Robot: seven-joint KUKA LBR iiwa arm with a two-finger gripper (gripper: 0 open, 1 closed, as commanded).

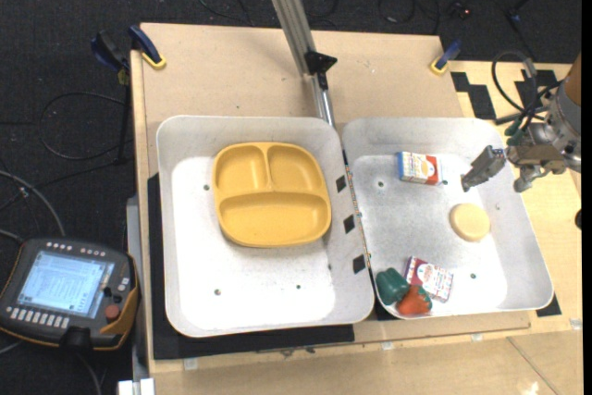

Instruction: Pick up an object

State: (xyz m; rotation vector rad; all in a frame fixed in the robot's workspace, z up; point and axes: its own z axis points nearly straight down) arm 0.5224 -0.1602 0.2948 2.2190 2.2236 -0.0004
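Gripper point(504, 168) spread wide, grasping nothing, over right bin point(518, 236) (upper edge); small carton point(418, 167) beside it lies flat, long axis left-right.

Just one camera here, mounted up high over the bench point(277, 60) and looking down at a slant, so the far edge of the bench sits toward the top of the shot and the near edge at the bottom. It's back far enough to take in both white bins whole, the left bin point(185, 227) and the right bin point(518, 236), plus dark floor with cables beyond and a teach pendant point(65, 291) at near left.
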